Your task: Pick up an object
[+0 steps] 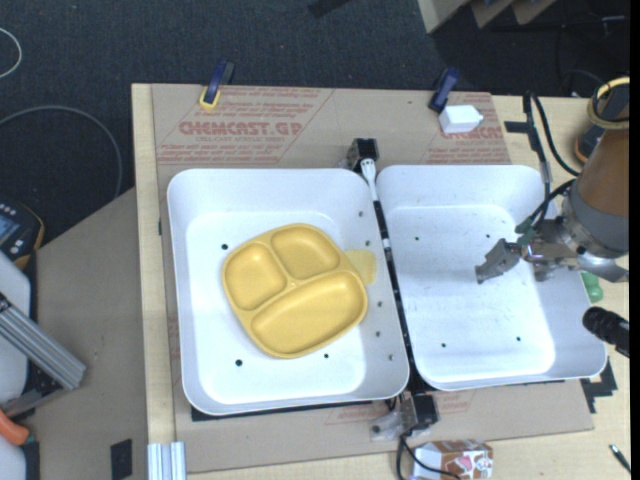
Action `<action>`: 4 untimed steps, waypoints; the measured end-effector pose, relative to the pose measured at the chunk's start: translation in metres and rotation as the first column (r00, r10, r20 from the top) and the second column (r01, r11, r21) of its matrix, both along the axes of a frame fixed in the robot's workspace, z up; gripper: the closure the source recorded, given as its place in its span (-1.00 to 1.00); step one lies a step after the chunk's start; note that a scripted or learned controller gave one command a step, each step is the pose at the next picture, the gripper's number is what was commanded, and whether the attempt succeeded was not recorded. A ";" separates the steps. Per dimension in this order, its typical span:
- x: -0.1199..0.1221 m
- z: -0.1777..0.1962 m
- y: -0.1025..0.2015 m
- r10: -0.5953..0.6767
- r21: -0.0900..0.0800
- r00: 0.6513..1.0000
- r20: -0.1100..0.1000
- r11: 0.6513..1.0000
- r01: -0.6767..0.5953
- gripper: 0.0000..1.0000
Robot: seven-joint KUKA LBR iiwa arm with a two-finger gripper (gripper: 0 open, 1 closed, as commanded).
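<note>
A yellow divided plate (293, 288) with three compartments lies flat in the middle of the left bin (200, 218). A small pale yellow piece (362, 264) pokes out from under the plate's right edge. My gripper (497, 265) hangs low over the right part of the right bin (450, 328), pointing left and down towards the bin floor. It is far from the plate, across the divider between the bins, and I see nothing in it. The grey wrist and orange band (610, 183) rise behind it at the right.
A white block (460, 119) and two blue clamps (217, 83) (443, 88) sit on the cardboard behind the bins. A small green item (592, 288) lies at the right bin's right rim. Black cables (540, 158) run along the far right.
</note>
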State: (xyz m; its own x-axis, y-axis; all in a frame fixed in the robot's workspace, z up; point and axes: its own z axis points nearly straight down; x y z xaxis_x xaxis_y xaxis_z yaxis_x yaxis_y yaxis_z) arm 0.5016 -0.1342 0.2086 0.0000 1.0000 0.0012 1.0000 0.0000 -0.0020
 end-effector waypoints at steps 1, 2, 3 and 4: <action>-0.022 0.118 0.081 0.007 -0.001 1.000 0.009 1.000 -0.007 -1.00; -0.021 0.124 0.079 0.002 -0.002 1.000 0.006 1.000 -0.002 1.00; -0.022 0.118 0.163 0.010 0.001 1.000 -0.001 1.000 -0.010 1.00; -0.022 0.192 0.238 0.007 0.001 1.000 0.010 1.000 -0.007 1.00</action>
